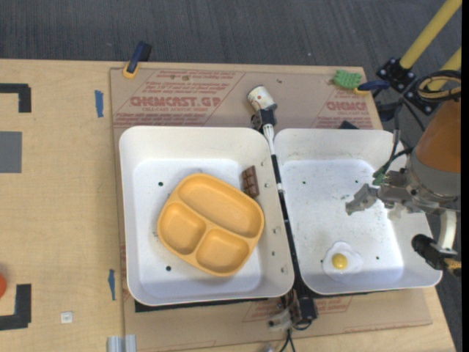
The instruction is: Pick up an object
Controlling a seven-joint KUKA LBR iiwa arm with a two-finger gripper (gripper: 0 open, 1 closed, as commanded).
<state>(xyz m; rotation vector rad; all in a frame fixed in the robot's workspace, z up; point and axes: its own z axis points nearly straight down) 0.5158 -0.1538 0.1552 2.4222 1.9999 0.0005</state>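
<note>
bench: tan board under everything, stretching far to the left of the pincer.
left bin: white, shallow, well apart from the pincer, past the divider to its left.
right bin: white, shallow; the pincer hangs over its right half.
arm: grey with an orange band, reaching in from the right, directly above and behind the pincer.
plate: yellow, three compartments, lying flat and slightly turned in the left bin, far left of the pincer. Judged stiff plastic, light but wide and smooth; a raised rim or a divider wall would be the only place to pinch. Poor pick from here.
pincer: over the right bin's floor, tips pointing left. Too small and blurred to say whether it is released or clenched; nothing seen between its tips.
egg: toy fried egg, white with a yellow yolk, flat on the right bin's floor, below and slightly left of the pincer, near but apart. Likeliest target. Judged light, thin, probably rubbery or plastic, not fragile. Lies low, so the edge gives little to grip; closing across the raised yolk looks the better hold. Risk: sliding on the smooth floor.
brown block: small, dark, just beside the plate's upper right rim, left of the pincer across the divider. Judged light and stiff; crowded by plate and wall.
</note>
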